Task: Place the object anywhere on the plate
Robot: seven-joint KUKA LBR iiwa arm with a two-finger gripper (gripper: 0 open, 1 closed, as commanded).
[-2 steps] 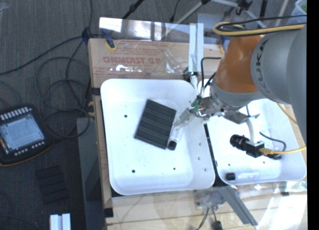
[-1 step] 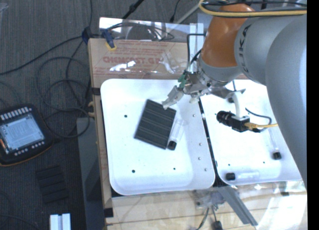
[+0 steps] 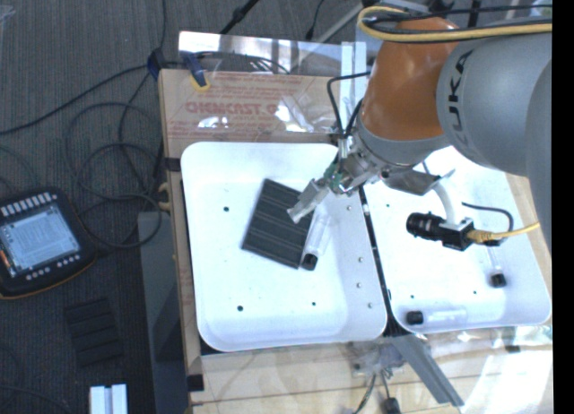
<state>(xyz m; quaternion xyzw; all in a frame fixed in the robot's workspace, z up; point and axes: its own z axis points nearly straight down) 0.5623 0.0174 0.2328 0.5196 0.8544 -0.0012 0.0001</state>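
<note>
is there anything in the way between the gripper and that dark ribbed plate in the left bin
Nothing visible stands between them. The gripper hangs just over the right edge of the dark ribbed plate in the left bin. A pale cylinder with a dark end lies along that same edge, right below the gripper.

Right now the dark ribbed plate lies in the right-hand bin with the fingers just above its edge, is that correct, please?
Not quite: the camera view shows the dark ribbed plate lying in the left-hand bin, not the right-hand bin. The rest stands: the gripper is just above its edge.
</note>
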